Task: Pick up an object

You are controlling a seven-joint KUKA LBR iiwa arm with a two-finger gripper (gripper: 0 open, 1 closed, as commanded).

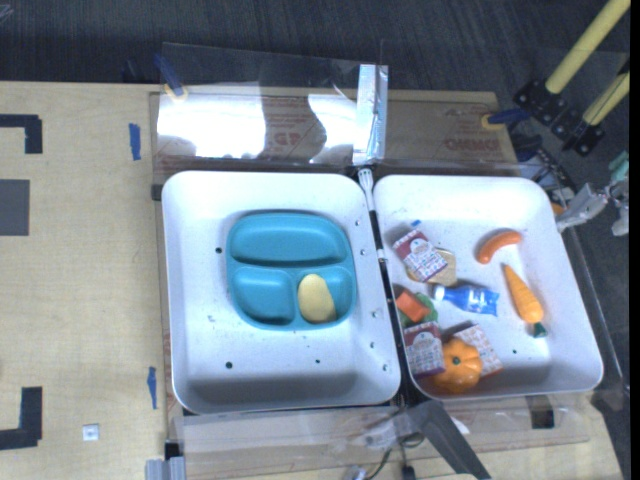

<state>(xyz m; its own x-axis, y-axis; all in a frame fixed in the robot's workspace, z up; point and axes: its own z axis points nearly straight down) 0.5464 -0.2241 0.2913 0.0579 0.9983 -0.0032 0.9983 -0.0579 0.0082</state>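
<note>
Lemon [316, 297] sitting in blue tray [262, 240] at 4 o'clock, left bin [190, 268] holding tray, right bin [570, 298] holding carrot [523, 298] at 3 o'clock, pumpkin [461, 361] at 6, end effector state impossible to tell

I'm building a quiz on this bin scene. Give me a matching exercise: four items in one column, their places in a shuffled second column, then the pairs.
Items:
1. yellow lemon
2. pumpkin
3. carrot
4. blue tube

Places:
A. right bin, near its right wall
B. in the blue tray's compartment, left bin
C. right bin, front edge
D. right bin, middle

Pairs: 1-B, 2-C, 3-A, 4-D
</note>
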